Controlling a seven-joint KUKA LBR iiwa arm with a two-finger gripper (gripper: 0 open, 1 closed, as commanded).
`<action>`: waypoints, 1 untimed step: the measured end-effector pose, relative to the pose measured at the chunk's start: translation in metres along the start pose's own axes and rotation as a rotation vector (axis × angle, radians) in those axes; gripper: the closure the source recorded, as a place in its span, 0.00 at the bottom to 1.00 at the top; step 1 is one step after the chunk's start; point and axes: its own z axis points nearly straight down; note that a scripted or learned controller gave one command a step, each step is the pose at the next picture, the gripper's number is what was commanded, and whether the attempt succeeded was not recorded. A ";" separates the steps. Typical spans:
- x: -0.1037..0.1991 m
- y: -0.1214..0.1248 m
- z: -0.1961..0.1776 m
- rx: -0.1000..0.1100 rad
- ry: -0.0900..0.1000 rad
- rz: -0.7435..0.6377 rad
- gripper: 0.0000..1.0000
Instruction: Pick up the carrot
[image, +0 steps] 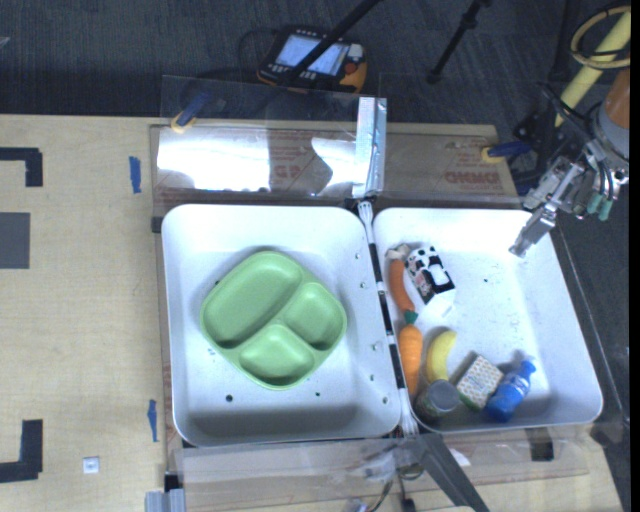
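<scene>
The gripper hangs over the far right corner of the right bin, its fingers a little apart with nothing between them. The carrot lies well away, along that bin's left wall, just beside a yellow banana. Nearer us sit a grey can, a small box and a blue bottle. The left bin carries a green divided plate.

Bench under two white bins
</scene>
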 end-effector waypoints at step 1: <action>0.012 -0.056 0.023 0.001 0.004 -0.131 0.00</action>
